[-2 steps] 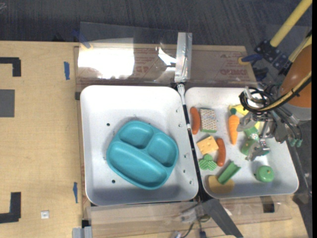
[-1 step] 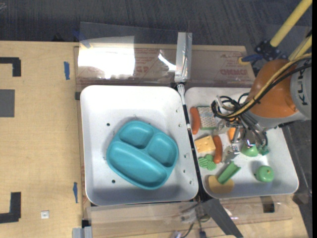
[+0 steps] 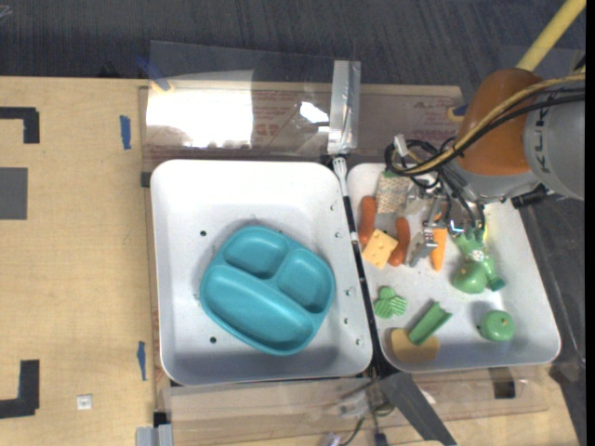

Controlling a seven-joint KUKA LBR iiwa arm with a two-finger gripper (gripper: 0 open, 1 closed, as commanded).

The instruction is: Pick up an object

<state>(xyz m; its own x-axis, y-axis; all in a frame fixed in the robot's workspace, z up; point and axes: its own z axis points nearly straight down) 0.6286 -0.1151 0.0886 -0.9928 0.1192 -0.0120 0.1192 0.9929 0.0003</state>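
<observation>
Two white bins sit side by side. The gripper [image 3: 444,223] hangs low in the right bin [image 3: 535,277]; whether it is open or closed cannot be made out amid cables. A yellow cheese wedge [image 3: 378,248], orange carrot [image 3: 439,250] and green pear [image 3: 471,272] lie close around it. The left bin [image 3: 186,203] holds a teal divided plate [image 3: 269,288].

the grey arm [image 3: 558,147] reaches in from the right, orange-banded wrist angled down, gripper [image 3: 444,223] lowered.
</observation>
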